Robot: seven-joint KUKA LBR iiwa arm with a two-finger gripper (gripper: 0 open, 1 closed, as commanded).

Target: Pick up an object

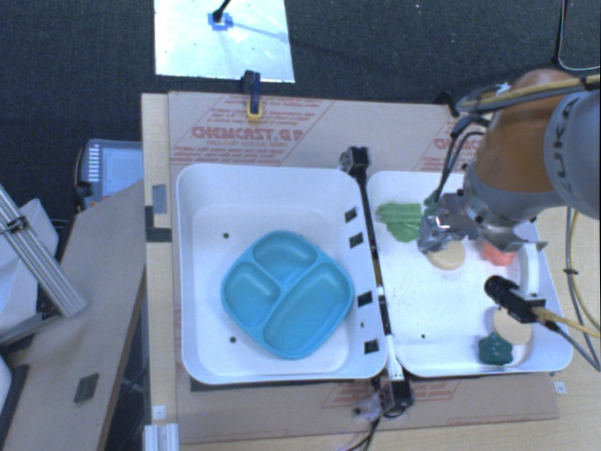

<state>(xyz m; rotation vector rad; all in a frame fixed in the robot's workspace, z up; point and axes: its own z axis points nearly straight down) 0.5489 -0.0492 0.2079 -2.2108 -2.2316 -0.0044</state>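
Observation:
My gripper (pixel 436 235) hangs low over the right bin (pixel 441 346), near its back middle. Just left of the gripper lies a green leafy piece (pixel 402 219). A tan round piece (pixel 449 257) rests right below and beside the gripper tip, close to it or touching. An orange-pink piece (pixel 498 250) peeks out from under the wrist to the right. Nothing shows between the fingers.
The left bin (pixel 202 252) holds a blue divided plate (pixel 286 292). In the right bin's front right corner lie a dark green piece (pixel 495 349) and a tan disc (pixel 516 331), with a white curved piece (pixel 529 269) along the right wall. A black divider clip strip (pixel 368 252) runs between the bins.

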